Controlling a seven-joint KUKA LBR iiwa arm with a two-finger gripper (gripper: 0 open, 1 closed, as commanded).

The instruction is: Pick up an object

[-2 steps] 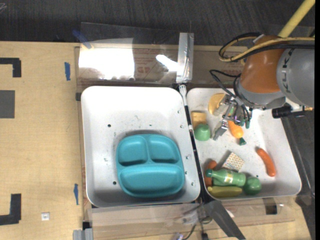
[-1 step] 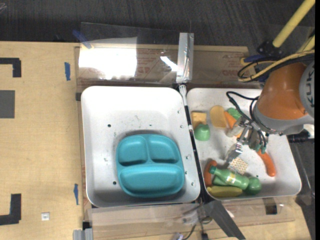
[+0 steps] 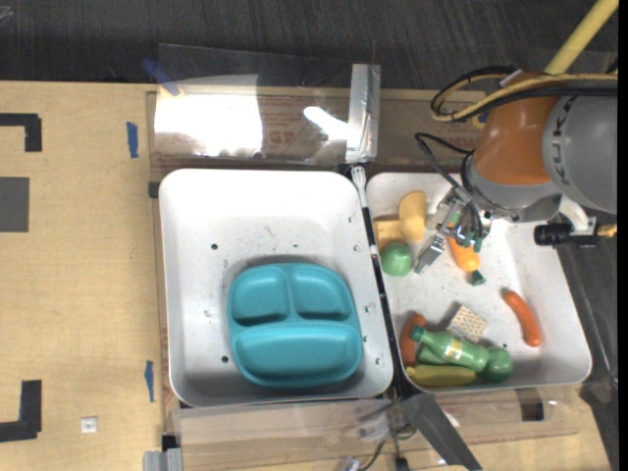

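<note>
My gripper [image 3: 444, 251] hangs low over the back of the right bin [image 3: 574, 346], open, with one grey finger [image 3: 429, 253] reaching toward the bin's left wall. An orange carrot [image 3: 463, 255] with a teal stem end lies just beside the other finger; I cannot tell whether they touch. A green ball [image 3: 396, 259] and a yellow fruit [image 3: 413, 214] lie just left of the gripper. Nothing is lifted off the bin floor.
Toward the front of the right bin lie a red chili [image 3: 523, 318], a cracker [image 3: 468, 322], a green bottle [image 3: 461, 350] and a yellow banana [image 3: 440, 376]. A teal divided plate [image 3: 292, 324] sits in the left bin [image 3: 186, 214].
</note>
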